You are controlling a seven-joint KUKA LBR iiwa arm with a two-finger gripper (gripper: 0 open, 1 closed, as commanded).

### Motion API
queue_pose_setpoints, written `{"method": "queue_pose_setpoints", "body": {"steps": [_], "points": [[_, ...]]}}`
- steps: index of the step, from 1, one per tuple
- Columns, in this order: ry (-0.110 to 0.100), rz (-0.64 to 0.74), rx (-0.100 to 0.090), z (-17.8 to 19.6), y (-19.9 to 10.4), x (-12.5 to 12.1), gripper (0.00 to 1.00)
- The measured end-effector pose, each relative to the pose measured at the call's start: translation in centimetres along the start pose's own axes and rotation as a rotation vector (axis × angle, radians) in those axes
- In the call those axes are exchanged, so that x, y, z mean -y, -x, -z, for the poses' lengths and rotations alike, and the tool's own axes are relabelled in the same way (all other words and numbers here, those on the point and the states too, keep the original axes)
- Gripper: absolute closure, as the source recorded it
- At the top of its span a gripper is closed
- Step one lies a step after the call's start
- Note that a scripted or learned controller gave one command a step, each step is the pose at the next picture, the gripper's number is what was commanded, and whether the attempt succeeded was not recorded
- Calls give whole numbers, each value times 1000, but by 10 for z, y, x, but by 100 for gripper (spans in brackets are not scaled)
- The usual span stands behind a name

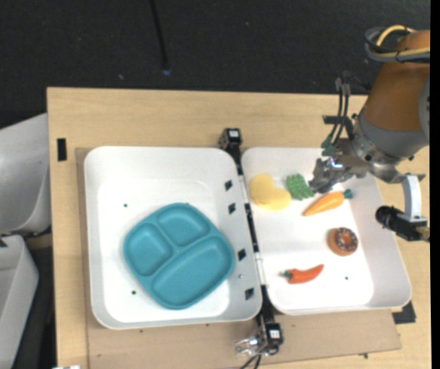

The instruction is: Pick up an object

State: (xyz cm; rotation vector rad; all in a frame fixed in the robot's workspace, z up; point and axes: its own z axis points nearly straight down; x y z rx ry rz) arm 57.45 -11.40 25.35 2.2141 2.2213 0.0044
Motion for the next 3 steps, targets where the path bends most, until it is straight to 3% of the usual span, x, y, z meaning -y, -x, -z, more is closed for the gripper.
{"method": "queue_pose_setpoints", "body": {"steps": [3], "points": [[-7,5,-3,-19,-162,27,100]]}}
